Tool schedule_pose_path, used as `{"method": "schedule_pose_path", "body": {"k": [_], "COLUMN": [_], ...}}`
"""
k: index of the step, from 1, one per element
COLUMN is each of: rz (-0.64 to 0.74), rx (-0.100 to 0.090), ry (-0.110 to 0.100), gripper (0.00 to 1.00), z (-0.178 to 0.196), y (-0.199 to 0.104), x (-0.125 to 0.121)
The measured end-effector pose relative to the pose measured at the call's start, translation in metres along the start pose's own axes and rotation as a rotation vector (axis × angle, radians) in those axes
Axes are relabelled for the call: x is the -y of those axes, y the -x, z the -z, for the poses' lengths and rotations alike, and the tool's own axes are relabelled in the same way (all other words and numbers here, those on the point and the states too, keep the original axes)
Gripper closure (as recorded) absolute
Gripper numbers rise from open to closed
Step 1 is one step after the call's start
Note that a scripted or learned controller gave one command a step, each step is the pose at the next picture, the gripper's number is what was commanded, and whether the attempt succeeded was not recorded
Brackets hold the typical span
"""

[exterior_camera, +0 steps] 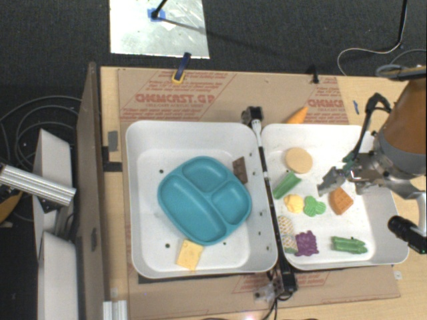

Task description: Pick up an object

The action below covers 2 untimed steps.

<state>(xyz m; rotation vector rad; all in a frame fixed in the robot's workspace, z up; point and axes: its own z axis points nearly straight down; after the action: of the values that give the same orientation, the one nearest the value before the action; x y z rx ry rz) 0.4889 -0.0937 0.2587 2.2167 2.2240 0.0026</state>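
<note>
1. Gripper [335, 179] hangs over the right bin [383, 142], its two fingers spread apart with nothing between them. The fingertips sit just above and to the left of an orange waffle-like block [341, 201].
2. Progress, as judged: no object is lifted; the pick is not yet made. Approach appears to be the step in hand, with closing and lifting left to do.
3. Nearest candidates: the orange block is closest to the fingers. A green-yellow toy vegetable [314, 207] and a small yellow piece [294, 204] lie just beside it to the left.
4. Further objects in the same bin: a tan round disc [299, 160], a green cylinder [287, 183], a purple grape bunch [306, 243], a green ridged piece [349, 245] and a pale mesh item [285, 227] at the bin's left wall.
5. Left bin [143, 179] holds a teal divided plate [203, 199], a yellow block [189, 255] and a small brown piece [240, 170]; all lie well apart from the gripper.
</note>
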Motion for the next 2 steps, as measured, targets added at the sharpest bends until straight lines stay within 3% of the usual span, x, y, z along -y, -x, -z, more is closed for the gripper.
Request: {"method": "schedule_pose_path", "body": {"k": [1,2], "rz": [-0.001,-0.004], "rx": [0.001,0.001], "ry": [0.0,0.021], "gripper": [0.0,0.0], "z": [-0.148,-0.168], "y": [0.021,0.016], "x": [-0.071,-0.039]}}
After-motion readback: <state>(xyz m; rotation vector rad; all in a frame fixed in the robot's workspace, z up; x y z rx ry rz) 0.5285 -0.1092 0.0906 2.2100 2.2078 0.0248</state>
